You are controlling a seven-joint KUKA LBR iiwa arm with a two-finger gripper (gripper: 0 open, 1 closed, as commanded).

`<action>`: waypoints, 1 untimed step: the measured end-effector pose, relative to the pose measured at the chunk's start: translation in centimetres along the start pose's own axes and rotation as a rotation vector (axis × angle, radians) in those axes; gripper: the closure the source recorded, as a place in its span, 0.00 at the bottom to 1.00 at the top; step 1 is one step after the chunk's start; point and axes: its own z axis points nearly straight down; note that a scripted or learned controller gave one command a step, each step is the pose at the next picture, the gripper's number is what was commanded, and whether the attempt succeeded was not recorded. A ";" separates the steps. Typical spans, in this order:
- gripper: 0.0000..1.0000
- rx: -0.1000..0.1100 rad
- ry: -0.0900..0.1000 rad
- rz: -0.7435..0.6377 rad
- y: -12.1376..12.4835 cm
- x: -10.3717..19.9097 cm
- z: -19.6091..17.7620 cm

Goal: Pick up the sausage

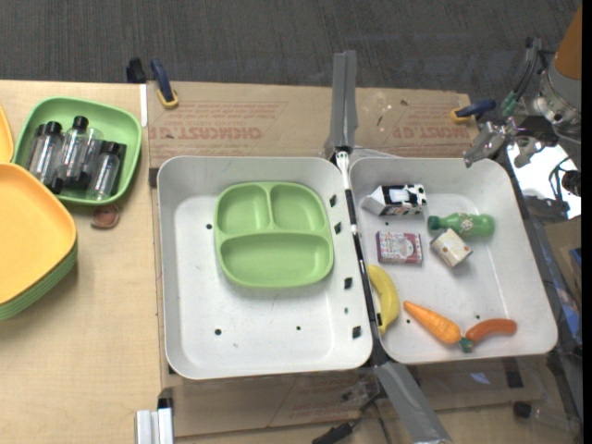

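- Camera view: the approach has barely begun. The arm sits at the top right, and its gripper (499,141) hangs over the far right corner of the right bin (527,248), holding nothing.
- How wide that gripper stands cannot be told; it is small and tangled in cables from here.
- The sausage (493,328), reddish-orange, lies near the right bin's near edge, its left end just beside the leafy end of the carrot (433,321).
- Well apart, then: gripper at the far corner, sausage at the near side.
- The next move likely calls for a run toward the near edge, then a descent clear of the carrot.
- In the left bin (185,276) rests a green divided plate (274,233).
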 end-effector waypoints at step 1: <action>1.00 0.001 -0.002 -0.004 0.0 0.0 -0.9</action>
